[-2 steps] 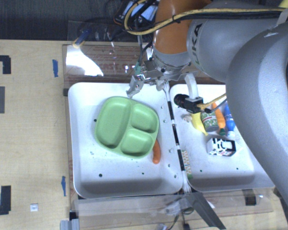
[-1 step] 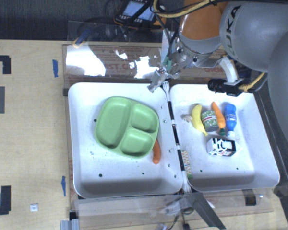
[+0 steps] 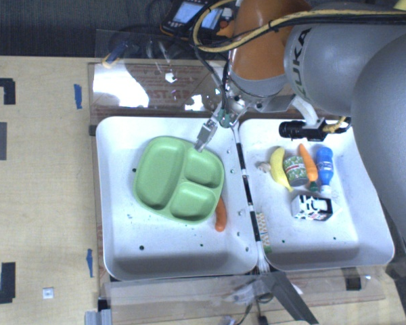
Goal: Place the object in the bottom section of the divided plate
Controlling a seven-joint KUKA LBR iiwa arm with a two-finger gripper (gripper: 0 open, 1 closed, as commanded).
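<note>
A: Where was the gripper (image 3: 206, 135)?
B: Over the left bin (image 3: 115, 181), at the far right corner of the green divided plate (image 3: 178, 179). Fingers too small to read, couldn't tell their state. Nothing visible between them.
A: Plate?
B: Center of the left bin, 3 sections, tilted. Nothing lay in any section.
A: Object?
B: Orange carrot (image 3: 220, 215) lay on the bin floor, touching the plate's near right edge, close to the bin's right wall.
A: Right bin (image 3: 365, 235)?
B: Banana (image 3: 279, 167), small can (image 3: 297, 171), second carrot (image 3: 308, 161) and blue bottle (image 3: 324, 164) clustered mid-bin; black-and-white carton (image 3: 312, 206) just nearer than them.
</note>
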